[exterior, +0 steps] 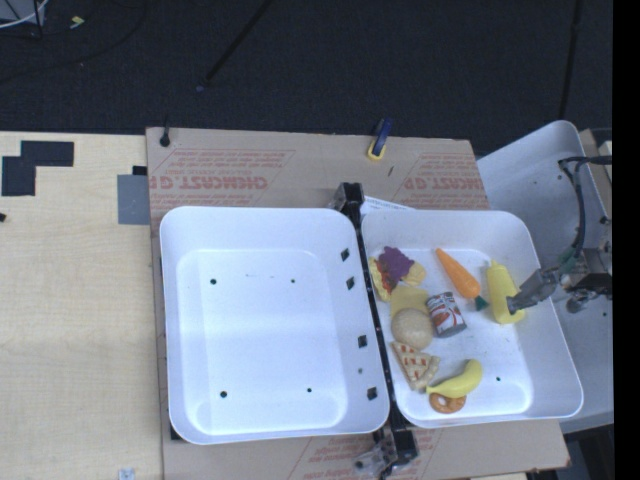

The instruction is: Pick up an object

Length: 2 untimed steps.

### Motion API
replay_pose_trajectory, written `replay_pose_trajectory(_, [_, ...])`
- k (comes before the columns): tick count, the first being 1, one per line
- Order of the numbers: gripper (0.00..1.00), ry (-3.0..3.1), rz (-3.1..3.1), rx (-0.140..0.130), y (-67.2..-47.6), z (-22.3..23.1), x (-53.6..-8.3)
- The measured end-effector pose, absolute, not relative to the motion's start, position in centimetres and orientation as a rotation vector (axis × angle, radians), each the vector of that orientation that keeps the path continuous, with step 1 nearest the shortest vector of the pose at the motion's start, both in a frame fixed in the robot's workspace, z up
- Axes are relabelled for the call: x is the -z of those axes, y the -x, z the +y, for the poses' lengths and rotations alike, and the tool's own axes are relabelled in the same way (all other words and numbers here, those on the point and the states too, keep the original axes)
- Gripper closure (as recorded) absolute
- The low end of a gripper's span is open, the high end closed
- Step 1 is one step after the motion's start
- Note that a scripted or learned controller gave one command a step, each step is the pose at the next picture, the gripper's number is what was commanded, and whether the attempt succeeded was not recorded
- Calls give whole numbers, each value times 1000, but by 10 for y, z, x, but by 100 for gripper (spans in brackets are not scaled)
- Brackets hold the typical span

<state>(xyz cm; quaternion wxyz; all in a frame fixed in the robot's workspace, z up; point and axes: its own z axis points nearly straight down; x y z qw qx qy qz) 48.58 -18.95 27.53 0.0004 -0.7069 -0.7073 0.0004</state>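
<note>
The right bin (545,388) holds several toy foods. Among them are a purple grape bunch (395,263), an orange carrot (458,273), a small can (445,314), a beige round piece (410,328), a waffle-like wedge (415,363) and a banana (460,378). A yellow corn-like piece (500,290) lies near the bin's right side. My gripper (527,296) reaches in low from the right. Its tip is right against that yellow piece, and whether it grips the piece is unclear.
The left bin (260,323) sits beside the right one, with a black divider (365,308) between them. Both rest on a cardboard sheet (250,173). A yellow and blue clamp (378,140) is at the cardboard's far edge. A grey plate (530,173) lies at the right.
</note>
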Motion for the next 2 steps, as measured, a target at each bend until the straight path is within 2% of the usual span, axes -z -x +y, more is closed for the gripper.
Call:
replay_pose_trajectory(1, [0,2209,-2218,-7,-525,-145,-147])
replay_pose_trajectory(2, [0,2221,-2225,7,-561,-117,-89])
